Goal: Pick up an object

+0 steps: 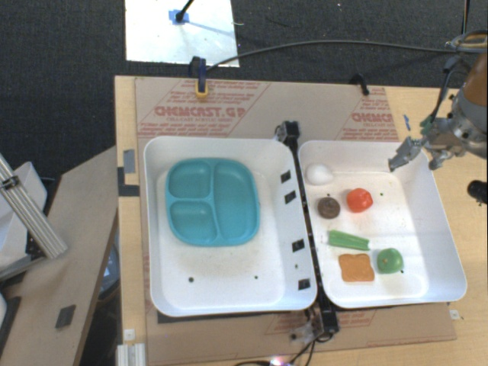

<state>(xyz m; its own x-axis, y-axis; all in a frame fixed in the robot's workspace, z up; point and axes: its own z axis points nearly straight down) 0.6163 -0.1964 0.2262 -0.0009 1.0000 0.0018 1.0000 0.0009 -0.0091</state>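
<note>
Six objects lie in our right bin (pixel 442 227), among them a tomato (pixel 360 200) and toast (pixel 356 268). Our gripper (pixel 419 155) hovers over the far right corner, fingers spread wide, holding nothing.

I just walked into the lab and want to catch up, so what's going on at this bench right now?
A robot arm reaches in from the right, its gripper open above the far right part of the right bin, holding nothing. That bin holds a white egg-shaped piece, a brown disc, a red tomato, a green bean-like piece, a toast slice and a green round fruit. The left bin holds a teal divided plate. Nothing has been picked up yet.
</note>
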